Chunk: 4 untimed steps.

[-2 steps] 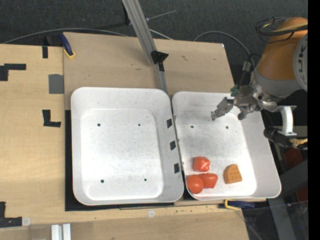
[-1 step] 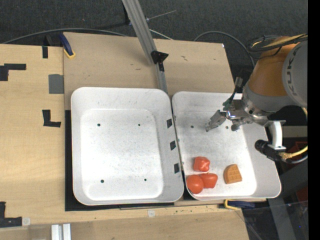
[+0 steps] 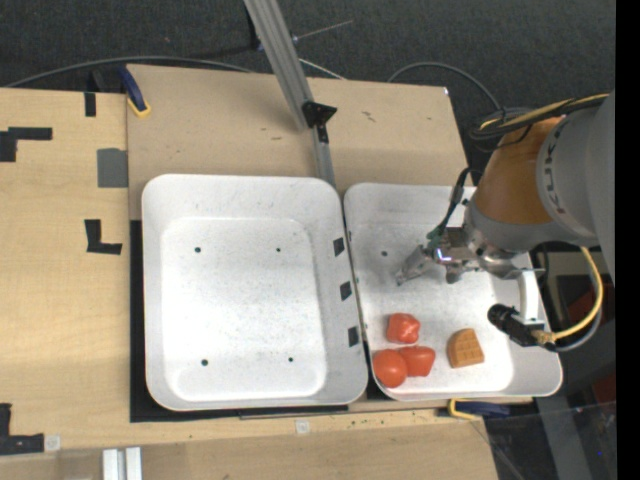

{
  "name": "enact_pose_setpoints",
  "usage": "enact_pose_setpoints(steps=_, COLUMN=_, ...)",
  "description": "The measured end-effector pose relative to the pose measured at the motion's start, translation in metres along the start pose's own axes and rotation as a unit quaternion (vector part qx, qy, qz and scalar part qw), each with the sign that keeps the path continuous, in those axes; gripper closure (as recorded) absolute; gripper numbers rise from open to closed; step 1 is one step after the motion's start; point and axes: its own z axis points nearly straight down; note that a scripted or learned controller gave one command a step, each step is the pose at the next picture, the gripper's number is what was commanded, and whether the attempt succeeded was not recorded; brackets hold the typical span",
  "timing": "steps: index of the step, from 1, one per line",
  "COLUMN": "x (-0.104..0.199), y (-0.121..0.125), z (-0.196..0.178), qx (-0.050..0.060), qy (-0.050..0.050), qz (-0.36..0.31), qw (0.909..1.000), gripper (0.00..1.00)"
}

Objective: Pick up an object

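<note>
Three red pieces and one orange-tan piece lie in the right bin [image 3: 372, 208], all in its near half. Upper red piece [image 3: 402, 328] sits alone near the bin's middle. Two more red pieces [image 3: 403, 364] lie just below it, touching each other, close to the near-left corner by the divider. Orange-tan block [image 3: 465, 348], ridged and biscuit-like, lies to their right, apart from them.

Gripper [image 3: 412, 268] is above all of these in the view, over bare bin floor in the middle of the right bin, fingers angled down-left. Nothing between the fingers. Open or closed: cannot tell, tips too small and blurred. Upper red piece is nearest to it, just below the tips, not touching. Orange-tan block is further off, down-right.

Arm [image 3: 520, 183] comes in from the right, orange band above the wrist, cable looping by the bin's right edge.

Left bin [image 3: 150, 268] lies alongside, touching the right bin at the divider. Metal pole [image 3: 285, 53] slants in from the top.
</note>
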Motion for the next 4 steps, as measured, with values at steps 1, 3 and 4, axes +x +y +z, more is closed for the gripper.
enact_pose_setpoints(steps=1, x=0.000, y=0.002, z=-0.014, qx=-0.003, qy=0.000, qz=-0.001, qw=1.0000, gripper=1.00)
enact_pose_setpoints(steps=3, x=0.000, y=-0.002, z=-0.101, qx=-0.005, qy=-0.001, qz=0.000, qw=1.0000, gripper=1.00)
enact_pose_setpoints(steps=4, x=0.053, y=-0.017, z=-0.096, qx=-0.003, qy=0.001, qz=-0.002, qw=1.0000, gripper=1.00)
